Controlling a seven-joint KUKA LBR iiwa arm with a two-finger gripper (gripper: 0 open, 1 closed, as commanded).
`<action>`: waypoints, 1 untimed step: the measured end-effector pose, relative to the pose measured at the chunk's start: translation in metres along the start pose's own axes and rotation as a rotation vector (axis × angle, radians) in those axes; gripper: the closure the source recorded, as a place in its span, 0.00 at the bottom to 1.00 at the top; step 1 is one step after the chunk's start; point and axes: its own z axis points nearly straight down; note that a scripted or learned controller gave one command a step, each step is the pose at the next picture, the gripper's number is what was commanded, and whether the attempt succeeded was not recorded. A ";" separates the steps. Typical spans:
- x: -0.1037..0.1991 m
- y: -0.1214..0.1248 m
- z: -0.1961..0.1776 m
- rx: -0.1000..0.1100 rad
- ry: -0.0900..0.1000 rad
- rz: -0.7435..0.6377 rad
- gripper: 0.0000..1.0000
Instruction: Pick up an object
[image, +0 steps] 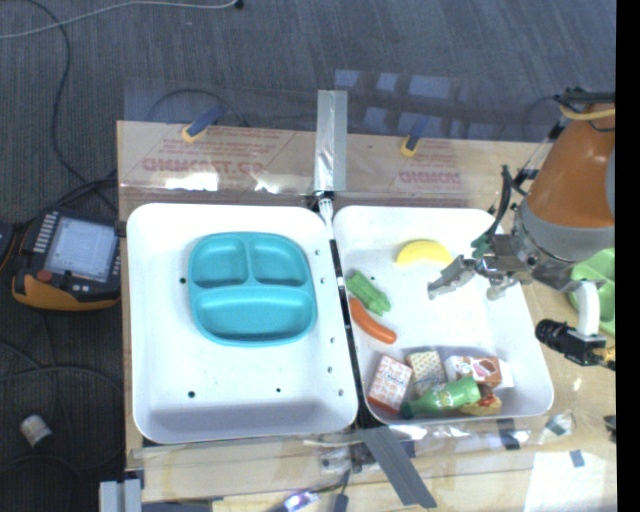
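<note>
Your bench holds two white bins; in the right bin (520, 330), your gripper (472, 284) hovers, fingers spread, beside the banana (424, 252).

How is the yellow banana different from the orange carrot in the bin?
The banana is yellow and curved; the carrot is orange and straight. The banana lies alone near the far side of the right bin; the carrot sits by the bin's left wall, right beside a green vegetable. Both look like toy food, and both lie loose, away from the gripper.
</note>
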 end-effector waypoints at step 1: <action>-0.013 0.047 -0.062 -0.001 -0.002 0.108 0.00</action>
